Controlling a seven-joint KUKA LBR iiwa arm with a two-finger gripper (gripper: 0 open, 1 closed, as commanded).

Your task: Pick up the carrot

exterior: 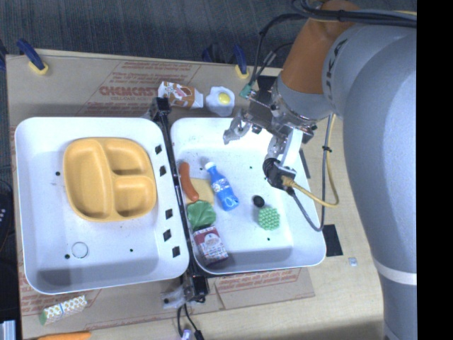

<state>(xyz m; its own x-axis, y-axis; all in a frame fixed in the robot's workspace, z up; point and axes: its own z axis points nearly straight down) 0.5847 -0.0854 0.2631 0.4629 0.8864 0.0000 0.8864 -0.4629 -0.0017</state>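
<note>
The carrot (185,179) lies in the right bin (304,250), hard against its left wall, slanted with one end toward the bin's far edge. It touches a yellow slice (203,190) on its right; a blue bottle (221,186) lies just beside that, and a green leafy piece (200,213) and a small red packet (209,245) crowd the wall nearer the camera. A green knobbly ball (268,219) and a small dark thing (258,202) sit toward the bin's middle, apart from the carrot. The claw (237,132) hangs over the bin's far part; whether it is clenched or released I cannot tell. The left bin (35,190) holds a yellow divided tray (110,178). Bare white floor lies between bottle and ball.
</note>
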